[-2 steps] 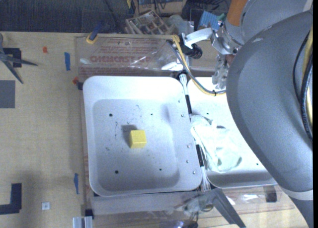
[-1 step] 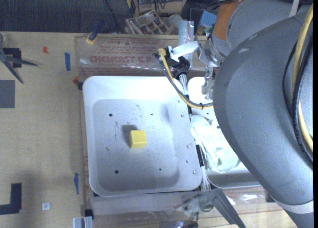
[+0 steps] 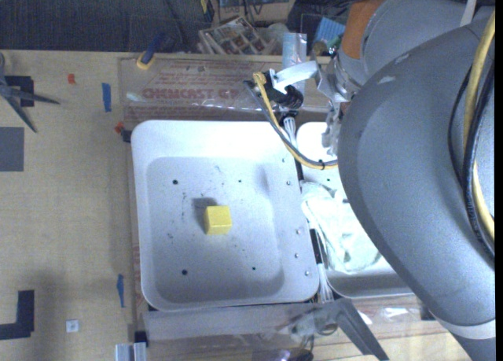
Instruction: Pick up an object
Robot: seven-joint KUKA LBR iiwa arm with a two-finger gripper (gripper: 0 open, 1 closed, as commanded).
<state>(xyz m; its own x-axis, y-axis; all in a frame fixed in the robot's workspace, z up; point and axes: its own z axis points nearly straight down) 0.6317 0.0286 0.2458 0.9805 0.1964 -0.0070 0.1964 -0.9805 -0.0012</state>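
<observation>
Camera view. Left bin (image 3: 157, 143) sits on the counter (image 3: 63, 218); it holds one yellow cube (image 3: 218, 219), lying flat near the middle of the bin floor, apart from every wall. A few dark specks mark the floor around it. Nothing else is in this bin.

Right bin (image 3: 313, 138) is largely covered by the arm (image 3: 424, 155). What shows of it holds a crumpled pale item (image 3: 338, 230), too blurred to identify.

The arm reaches in from the right and stands over the right bin, well apart from the cube. Cables (image 3: 275, 104) loop at its wrist near the far edge of the bins. The tool itself cannot be made out, so its state cannot be told.

Task status, as judged: no pick under way on the cube; an approach has yet to be made.

Risks, as judged. The cube is small on a smooth floor; an off-centre descent would likely nudge it aside instead of seizing it. A closure set diagonally across its corners could squeeze it out. The hanging cables could snag the wall between bins during a crossing.
</observation>
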